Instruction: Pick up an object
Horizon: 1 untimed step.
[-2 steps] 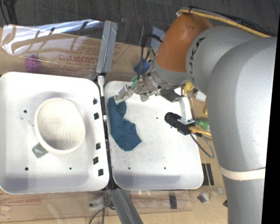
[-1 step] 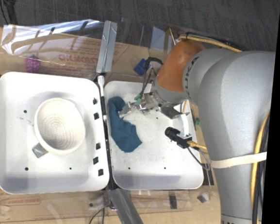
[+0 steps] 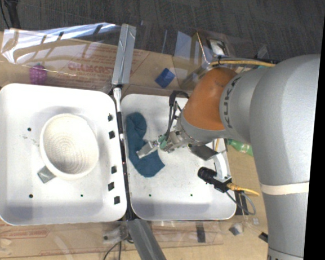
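A dark blue cloth (image 3: 140,144) lies crumpled along the left side of the right bin (image 3: 173,204). My gripper (image 3: 149,148) reaches in from the right and sits low over the middle of the cloth, its metal tip against the fabric. In the left bin (image 3: 9,198) a white ribbed bowl (image 3: 69,145) lies on its side, with a small grey piece at its lower left. The arm's orange band (image 3: 207,105) hangs over the back of the right bin and hides part of its floor.
A green object (image 3: 239,146) peeks out under the arm at the right bin's right edge. Outside the bins, a small blue block (image 3: 165,77) and a purple object (image 3: 38,75) rest on the cardboard behind them. Black clips line the wall between the bins.
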Tool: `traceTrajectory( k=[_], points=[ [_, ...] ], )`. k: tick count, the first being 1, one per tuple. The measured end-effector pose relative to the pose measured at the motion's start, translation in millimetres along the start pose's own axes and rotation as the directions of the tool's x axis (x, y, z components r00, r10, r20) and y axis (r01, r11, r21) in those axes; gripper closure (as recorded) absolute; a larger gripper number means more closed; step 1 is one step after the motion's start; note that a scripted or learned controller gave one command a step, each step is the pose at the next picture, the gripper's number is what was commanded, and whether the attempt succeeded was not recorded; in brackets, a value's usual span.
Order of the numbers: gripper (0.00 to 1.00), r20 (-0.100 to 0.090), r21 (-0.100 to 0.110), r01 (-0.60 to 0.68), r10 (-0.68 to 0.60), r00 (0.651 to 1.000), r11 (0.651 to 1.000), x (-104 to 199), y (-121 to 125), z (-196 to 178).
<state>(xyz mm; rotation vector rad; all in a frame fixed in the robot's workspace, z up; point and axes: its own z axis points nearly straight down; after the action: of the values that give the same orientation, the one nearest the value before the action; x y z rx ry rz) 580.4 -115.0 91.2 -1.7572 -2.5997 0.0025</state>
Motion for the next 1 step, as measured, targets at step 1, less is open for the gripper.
traceTrajectory(
  k=[1],
  points=[
    [1.00,0.000,0.001,0.003,-0.003,1.000,1.000,-0.6,0.0,-9.9]
  ],
)
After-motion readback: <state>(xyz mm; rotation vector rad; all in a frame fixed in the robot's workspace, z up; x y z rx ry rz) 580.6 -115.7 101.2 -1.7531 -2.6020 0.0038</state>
